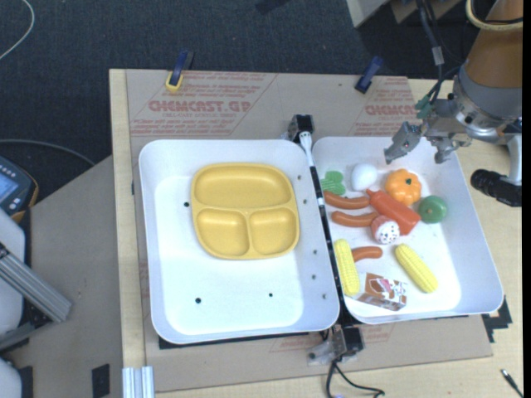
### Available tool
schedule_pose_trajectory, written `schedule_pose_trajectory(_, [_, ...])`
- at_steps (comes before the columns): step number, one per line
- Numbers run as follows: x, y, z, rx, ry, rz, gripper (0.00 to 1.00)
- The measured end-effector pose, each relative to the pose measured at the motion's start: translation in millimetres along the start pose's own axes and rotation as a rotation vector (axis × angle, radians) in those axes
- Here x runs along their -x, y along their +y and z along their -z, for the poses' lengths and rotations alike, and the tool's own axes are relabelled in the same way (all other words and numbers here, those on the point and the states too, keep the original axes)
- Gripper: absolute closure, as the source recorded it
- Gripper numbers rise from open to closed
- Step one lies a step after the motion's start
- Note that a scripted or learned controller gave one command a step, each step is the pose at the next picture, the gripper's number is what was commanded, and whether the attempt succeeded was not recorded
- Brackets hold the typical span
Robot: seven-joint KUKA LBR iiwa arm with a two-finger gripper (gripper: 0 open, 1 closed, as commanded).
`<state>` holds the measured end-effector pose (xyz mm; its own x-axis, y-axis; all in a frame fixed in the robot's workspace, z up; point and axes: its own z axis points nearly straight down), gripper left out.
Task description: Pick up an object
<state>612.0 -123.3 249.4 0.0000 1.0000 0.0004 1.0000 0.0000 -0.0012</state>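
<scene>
Your grey arm's two-finger hand (423,143) hovers with fingers apart, holding nothing, over the far edge of the shallow white right bin (477,255). Just below it sit a round orange plastic pumpkin (403,186) and a small white egg (363,175). They crowd neighbouring toys, so closing fingers may glance off or nudge them aside.

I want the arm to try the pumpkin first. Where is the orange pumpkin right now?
The orange pumpkin sits in the right bin, toward its far side, between the white egg and the green ball, just below the gripper.
</scene>
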Motion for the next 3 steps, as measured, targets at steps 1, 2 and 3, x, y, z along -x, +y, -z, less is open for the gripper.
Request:
schedule_pose_trajectory(1, [-61, -38, -69, -0.010, 0.004, 0.005, 0.00])
schedule_pose_trajectory(2, [-37, -76, -142, 0.006, -0.002, 0.002, 0.00])
schedule_pose_trajectory(3, [-110, -85, -60, 0.010, 0.003, 0.009, 0.00])
